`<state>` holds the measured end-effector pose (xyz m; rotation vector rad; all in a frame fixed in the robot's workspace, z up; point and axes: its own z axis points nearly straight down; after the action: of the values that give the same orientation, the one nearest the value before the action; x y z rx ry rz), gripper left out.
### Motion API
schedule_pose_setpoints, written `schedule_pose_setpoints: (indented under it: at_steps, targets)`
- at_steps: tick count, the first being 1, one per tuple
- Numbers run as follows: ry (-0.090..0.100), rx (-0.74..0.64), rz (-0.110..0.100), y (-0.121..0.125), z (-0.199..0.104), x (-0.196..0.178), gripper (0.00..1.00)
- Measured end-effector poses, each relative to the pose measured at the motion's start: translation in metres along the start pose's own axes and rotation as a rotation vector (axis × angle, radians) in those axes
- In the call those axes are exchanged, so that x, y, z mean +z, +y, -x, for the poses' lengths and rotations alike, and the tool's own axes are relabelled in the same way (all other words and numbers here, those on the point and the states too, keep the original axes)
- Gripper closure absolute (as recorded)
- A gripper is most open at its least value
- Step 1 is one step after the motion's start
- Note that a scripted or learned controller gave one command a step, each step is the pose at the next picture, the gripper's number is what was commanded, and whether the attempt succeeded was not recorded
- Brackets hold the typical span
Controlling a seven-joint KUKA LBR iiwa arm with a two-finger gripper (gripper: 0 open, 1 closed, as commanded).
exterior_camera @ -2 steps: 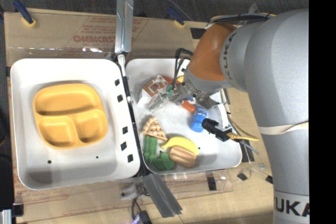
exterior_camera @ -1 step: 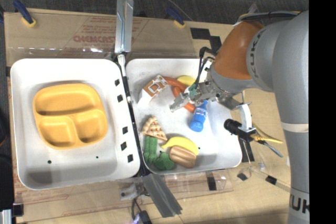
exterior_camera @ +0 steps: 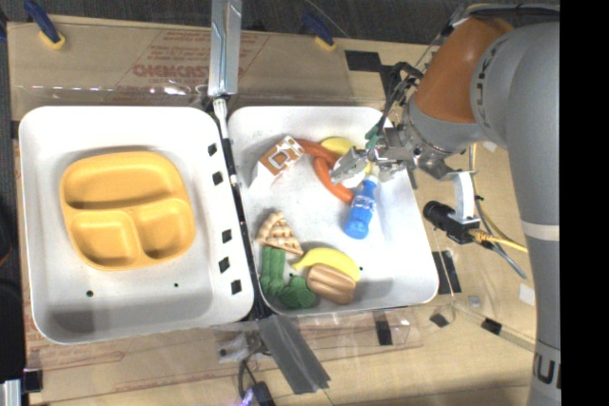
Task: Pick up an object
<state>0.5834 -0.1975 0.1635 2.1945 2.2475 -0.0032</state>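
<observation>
1. The blue bottle point(exterior_camera: 360, 210) lies in the right bin point(exterior_camera: 409, 247), long axis nearly up-down in view, cap end toward the gripper point(exterior_camera: 354, 164).
2. It is bright blue with a paler top.
3. Whether the claw is released or clenched cannot be told.
4. An orange carrot point(exterior_camera: 330, 178) lies just beside it.

In the right bin point(exterior_camera: 419, 271) a blue bottle point(exterior_camera: 360, 208) lies tilted beside an orange carrot point(exterior_camera: 328, 174) and a yellow piece point(exterior_camera: 335, 146). A waffle slice point(exterior_camera: 277, 232), banana point(exterior_camera: 329, 261) and brown bun point(exterior_camera: 331, 282) lie nearer the front.
</observation>
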Motion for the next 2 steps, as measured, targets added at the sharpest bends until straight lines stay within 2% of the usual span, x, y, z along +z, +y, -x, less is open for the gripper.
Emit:
schedule_pose_setpoints:
  at_steps: [1, 2]
  targets:
    - [0.001, 0.027, 0.003, 0.006, -0.003, -0.049, 0.0]
    - [0.004, 0.189, -0.009, -0.019, -0.028, 0.067, 0.0]
